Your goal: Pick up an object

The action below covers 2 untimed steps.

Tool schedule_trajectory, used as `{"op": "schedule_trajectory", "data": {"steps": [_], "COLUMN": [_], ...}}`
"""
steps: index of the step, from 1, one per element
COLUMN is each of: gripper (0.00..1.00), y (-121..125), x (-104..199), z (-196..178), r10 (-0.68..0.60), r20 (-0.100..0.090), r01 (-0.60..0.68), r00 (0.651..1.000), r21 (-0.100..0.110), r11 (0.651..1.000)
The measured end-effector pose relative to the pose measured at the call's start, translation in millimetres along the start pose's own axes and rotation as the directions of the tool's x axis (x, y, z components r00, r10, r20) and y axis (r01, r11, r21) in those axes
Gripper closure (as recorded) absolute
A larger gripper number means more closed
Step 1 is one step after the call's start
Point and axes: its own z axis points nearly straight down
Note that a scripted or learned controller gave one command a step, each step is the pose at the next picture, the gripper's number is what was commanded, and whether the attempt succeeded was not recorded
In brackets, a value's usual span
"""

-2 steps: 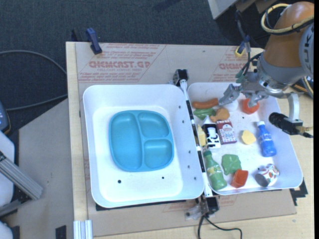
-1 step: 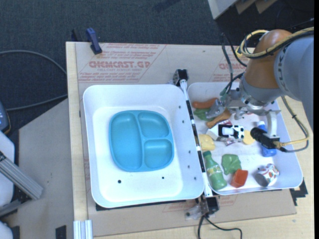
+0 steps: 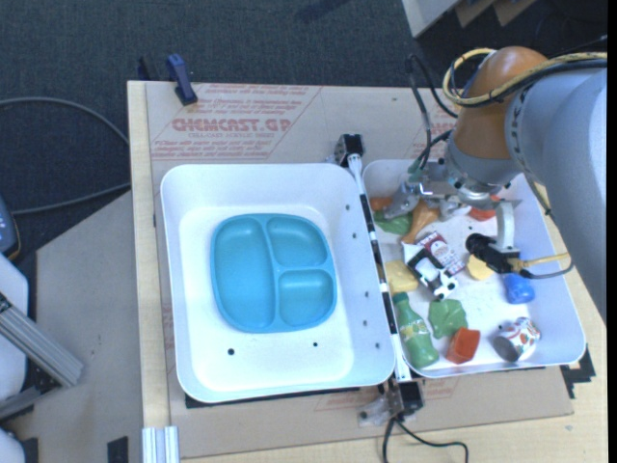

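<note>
The claw [image 3: 451, 193] hangs over the far part of the right bin [image 3: 569, 340], under the grey wrist and its orange band, and whether it is spread or shut I cannot tell, since the wrist hides most of it from above; nothing shows between its tips. Directly beneath and just toward the near side lies the clutter it must choose from: an orange piece [image 3: 421, 218] and a green leafy piece [image 3: 395, 225] by the bin's left wall, then a small white box with red and black print [image 3: 436, 255] near the middle. That box looks the closest candidate, lying just nearer the bench's front edge than the claw, its long side slanting from the left wall toward the far right corner. Further on come a yellow block [image 3: 402, 278], a black-and-white toy [image 3: 444, 283], and a green bottle [image 3: 415, 331] whose long axis runs along the left wall toward the near edge. A red block [image 3: 464, 344] and a silver toy [image 3: 518, 339] sit by the near rim, a blue piece [image 3: 520, 289] toward the right wall. The left bin [image 3: 183, 220] carries a blue divided plate [image 3: 275, 271], well apart from the claw
</note>
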Motion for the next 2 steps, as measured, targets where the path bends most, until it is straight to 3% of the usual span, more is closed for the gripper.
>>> {"op": "schedule_trajectory", "data": {"steps": [1,2], "gripper": [1.00,1.00], "y": [0.9,-34.5], "x": [0.2,40.7], "z": [-11.0,-100.8], "r10": [0.000,0.000], "r20": [0.000,-0.001], "r01": [0.000,0.000], "r00": [1.000,1.000], "r21": [-0.003,0.000], "r11": [1.000,1.000]}}
